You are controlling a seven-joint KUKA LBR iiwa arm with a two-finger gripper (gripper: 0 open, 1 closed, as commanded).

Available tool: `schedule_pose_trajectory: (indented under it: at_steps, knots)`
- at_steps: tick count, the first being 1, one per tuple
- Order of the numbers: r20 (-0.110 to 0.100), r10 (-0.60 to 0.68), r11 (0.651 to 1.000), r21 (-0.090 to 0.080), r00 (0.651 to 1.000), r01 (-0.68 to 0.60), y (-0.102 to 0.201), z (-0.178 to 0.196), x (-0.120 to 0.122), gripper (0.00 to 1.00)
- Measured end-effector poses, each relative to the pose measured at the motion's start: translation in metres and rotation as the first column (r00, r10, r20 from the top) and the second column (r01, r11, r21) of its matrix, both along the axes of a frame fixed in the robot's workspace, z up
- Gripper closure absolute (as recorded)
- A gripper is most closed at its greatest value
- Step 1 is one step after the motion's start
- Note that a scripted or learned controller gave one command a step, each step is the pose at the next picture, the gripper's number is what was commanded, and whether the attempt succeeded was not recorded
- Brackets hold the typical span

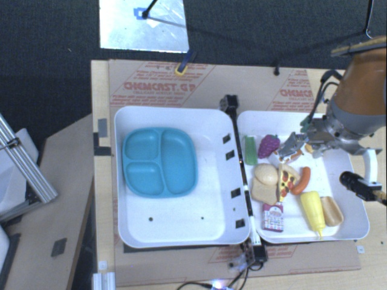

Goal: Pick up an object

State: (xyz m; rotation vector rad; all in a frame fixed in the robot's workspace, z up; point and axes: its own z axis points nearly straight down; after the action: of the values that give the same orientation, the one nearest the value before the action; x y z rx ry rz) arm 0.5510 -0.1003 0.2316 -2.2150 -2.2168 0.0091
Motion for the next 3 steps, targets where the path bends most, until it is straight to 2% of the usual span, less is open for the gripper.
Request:
schedule_pose_trajectory:
  at_steps: [1,3]
  knots:
    - [0.011,0.002,1.0,-0.001,1.0,-0.002,0.0,0.006,0.002,0.0]
    - [0.005,0.0,1.0,-0.001,1.0,0.0,-0.007,-0.115,0.004,0.0]
